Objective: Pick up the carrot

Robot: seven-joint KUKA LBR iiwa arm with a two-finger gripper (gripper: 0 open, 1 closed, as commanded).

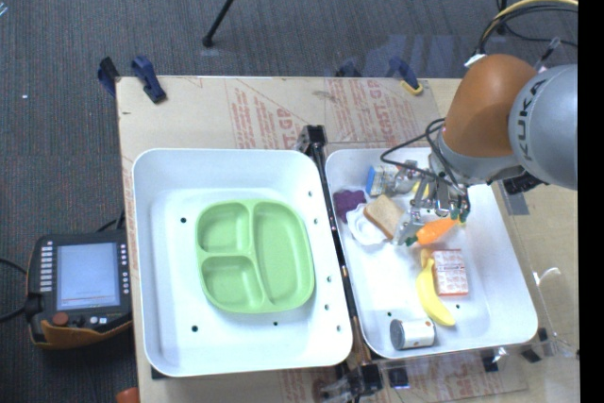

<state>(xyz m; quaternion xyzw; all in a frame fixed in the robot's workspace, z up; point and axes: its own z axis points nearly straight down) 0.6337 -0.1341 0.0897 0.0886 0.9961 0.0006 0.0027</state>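
The carrot (436,230) is orange with a green leafy end pointing left. It lies in the right bin (500,297), near the bin's middle. My gripper (438,206) hangs directly over it, its tip touching or just above the carrot's upper edge. The metal parts of the gripper hide the carrot's top side. The grey arm with its orange band (486,113) comes in from the upper right.
Close around the carrot in the right bin are a bread slice (382,217), a purple item (349,200), a red-and-white box (450,272), a banana (434,297) and a small can (412,333). The left bin (156,203) holds a green divided plate (255,255).
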